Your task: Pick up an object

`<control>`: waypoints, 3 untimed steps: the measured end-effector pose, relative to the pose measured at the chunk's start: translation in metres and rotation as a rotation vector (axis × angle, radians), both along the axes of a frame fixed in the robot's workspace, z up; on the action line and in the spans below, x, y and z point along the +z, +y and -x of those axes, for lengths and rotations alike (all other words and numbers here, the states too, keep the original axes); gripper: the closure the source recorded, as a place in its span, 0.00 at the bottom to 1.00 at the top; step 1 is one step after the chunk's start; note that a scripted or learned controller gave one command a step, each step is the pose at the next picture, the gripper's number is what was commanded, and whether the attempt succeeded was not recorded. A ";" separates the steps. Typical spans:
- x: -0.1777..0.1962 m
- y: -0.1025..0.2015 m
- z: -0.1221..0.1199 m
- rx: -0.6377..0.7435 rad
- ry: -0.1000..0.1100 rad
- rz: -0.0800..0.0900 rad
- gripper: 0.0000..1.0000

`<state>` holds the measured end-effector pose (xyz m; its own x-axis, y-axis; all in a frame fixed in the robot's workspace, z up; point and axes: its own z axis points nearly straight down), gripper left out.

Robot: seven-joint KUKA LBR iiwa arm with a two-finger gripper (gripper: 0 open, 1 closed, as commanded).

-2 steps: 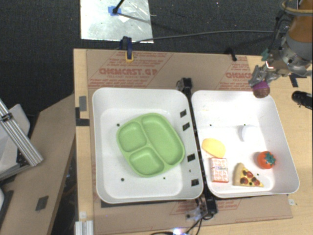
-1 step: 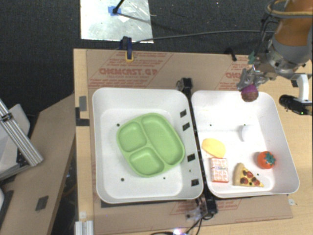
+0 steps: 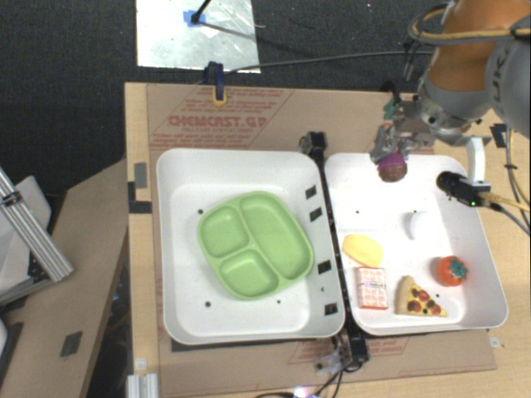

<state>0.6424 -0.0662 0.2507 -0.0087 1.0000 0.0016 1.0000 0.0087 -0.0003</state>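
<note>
- We read "CHEMCAST GP" in red on the brown board (image 3: 224, 116) beyond the bins.
- The gripper (image 3: 392, 157) hangs over the right bin's (image 3: 485, 264) far edge, fingers clamped on a purple object (image 3: 392, 169).
- The small carton's (image 3: 372, 288) print is too small to read.
- The frame's right edge cuts off the arm (image 3: 477, 48).

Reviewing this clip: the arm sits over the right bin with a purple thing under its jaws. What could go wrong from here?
1. The purple object sits at the tip of the gripper near the right bin's back wall; it looks round and could slip out on lifting.
2. Whether it is truly gripped is unclear, so the lift may come up without it.
</note>
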 end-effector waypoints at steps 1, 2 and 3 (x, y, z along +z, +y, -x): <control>-0.016 0.048 0.015 -0.001 0.001 0.000 1.00; -0.009 0.098 0.024 0.001 -0.001 0.000 1.00; -0.008 0.144 0.036 0.000 0.000 0.000 1.00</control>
